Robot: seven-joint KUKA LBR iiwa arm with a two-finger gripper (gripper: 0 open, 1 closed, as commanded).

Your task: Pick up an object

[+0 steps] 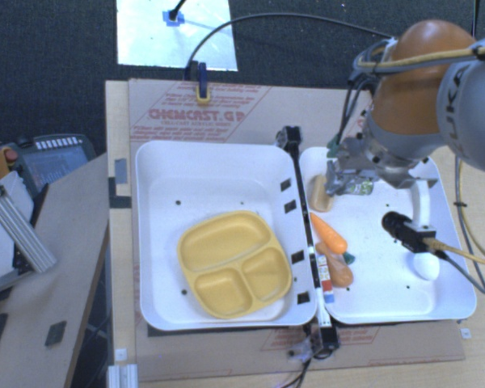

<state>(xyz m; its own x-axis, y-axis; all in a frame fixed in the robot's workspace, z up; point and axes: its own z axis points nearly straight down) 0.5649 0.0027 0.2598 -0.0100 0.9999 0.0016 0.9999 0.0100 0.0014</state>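
Note:
My gripper [335, 184] hangs low over the far left part of the right bin [388, 297], below the grey arm with its orange band. Its tip is right beside a tan, rounded wooden piece [318, 194] by the bin's left wall; I cannot see whether they touch. An orange carrot [328, 233] lies just in front of that piece. A brownish-orange lump [340, 272] sits nearer the front, with a small teal bit [349, 257] by it. A white egg [426, 265] rests at the right of the bin.
The left bin [162, 217] holds a yellow divided tray [234, 263] toward its front right. A thin white and red stick [323, 270] lies along the divider between the bins. Cables run over the right bin's right side.

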